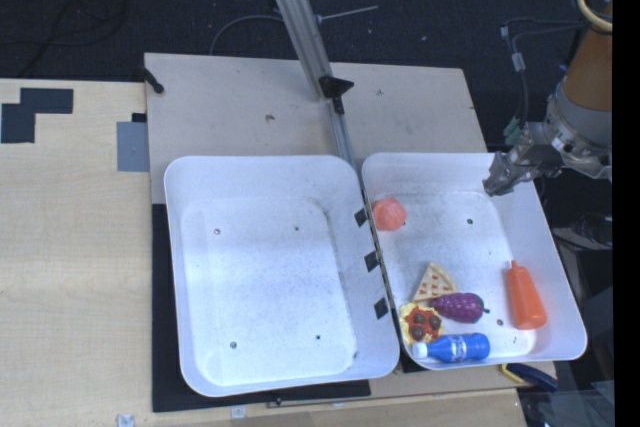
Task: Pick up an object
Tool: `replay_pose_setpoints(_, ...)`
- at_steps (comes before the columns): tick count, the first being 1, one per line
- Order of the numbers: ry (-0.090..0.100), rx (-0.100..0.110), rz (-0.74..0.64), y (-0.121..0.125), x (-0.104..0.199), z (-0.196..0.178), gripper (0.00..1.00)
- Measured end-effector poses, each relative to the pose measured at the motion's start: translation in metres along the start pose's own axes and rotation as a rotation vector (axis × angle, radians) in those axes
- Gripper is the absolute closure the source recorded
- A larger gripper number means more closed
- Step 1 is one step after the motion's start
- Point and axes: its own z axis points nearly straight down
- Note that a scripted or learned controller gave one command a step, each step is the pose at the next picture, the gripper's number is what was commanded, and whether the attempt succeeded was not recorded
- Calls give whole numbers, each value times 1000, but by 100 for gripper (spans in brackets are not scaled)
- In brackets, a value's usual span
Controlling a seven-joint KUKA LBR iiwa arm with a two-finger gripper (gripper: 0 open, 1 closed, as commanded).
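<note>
Gripper [500, 177] sits over the far right corner of the right bin [470, 170], at its upper rim. Finger state: cannot tell, the tip reads as one dark blurred mass. Nothing visibly between the fingers. Above it the grey wrist and the orange band run up to the right edge of the view.

Right bin contents, all well apart from the gripper:
- pink-red ball [389, 213] near the left wall, upper part of the bin, just beside the divider clips
- orange bottle-shaped object [523, 295] lying along the right wall, neck pointing away from the camera
- waffle-patterned triangular piece [432, 282] near the lower middle
- purple grape-like object [460, 306] touching or just beside the triangular piece, on its near side
- yellow and red piece [421, 322] at the lower left corner
- blue bottle [456, 348] lying on its side along the near rim, white cap to the left

Left bin [200, 185] sits alongside, rims touching at the centre. A slanted metal rail [300, 25] runs from the top of the view down toward the junction of the bins
</note>
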Motion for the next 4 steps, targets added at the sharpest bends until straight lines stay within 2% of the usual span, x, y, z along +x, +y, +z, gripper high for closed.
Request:
replay_pose_setpoints(1,-1,-1,0,-11,54,-3,100)
replay_pose_setpoints(3,0,1,1,-31,151,27,100)
replay_pose_setpoints(4,0,0,0,-56,200,28,100)
